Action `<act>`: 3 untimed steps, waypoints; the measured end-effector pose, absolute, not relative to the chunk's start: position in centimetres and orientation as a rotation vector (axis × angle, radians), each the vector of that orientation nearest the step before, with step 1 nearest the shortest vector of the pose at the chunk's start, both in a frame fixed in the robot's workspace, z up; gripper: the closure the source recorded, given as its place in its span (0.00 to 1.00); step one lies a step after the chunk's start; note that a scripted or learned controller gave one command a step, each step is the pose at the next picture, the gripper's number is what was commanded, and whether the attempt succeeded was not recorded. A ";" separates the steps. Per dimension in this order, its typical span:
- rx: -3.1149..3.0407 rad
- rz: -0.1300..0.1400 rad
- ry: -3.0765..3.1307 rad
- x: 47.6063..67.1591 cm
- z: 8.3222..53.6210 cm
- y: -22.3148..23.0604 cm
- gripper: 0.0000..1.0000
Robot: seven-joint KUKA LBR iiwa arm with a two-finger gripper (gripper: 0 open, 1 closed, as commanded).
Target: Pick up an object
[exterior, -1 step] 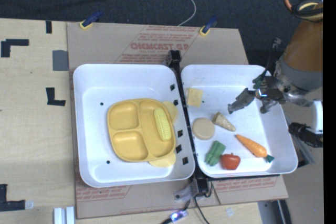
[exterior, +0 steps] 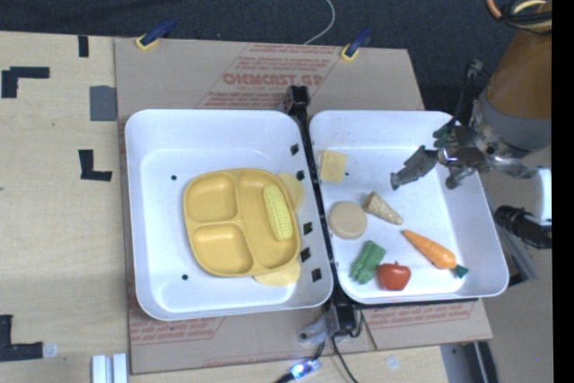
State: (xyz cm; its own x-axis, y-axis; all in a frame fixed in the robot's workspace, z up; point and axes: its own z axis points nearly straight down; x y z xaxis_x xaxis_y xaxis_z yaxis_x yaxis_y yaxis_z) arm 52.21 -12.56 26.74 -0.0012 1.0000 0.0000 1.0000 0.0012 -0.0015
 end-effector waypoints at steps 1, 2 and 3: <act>-2.216 0.008 -2.217 51.8 20.3 -12.4 0.00; -2.217 0.007 -2.217 51.0 14.2 -12.5 0.00; -2.216 0.006 -2.218 50.8 8.8 -12.4 0.00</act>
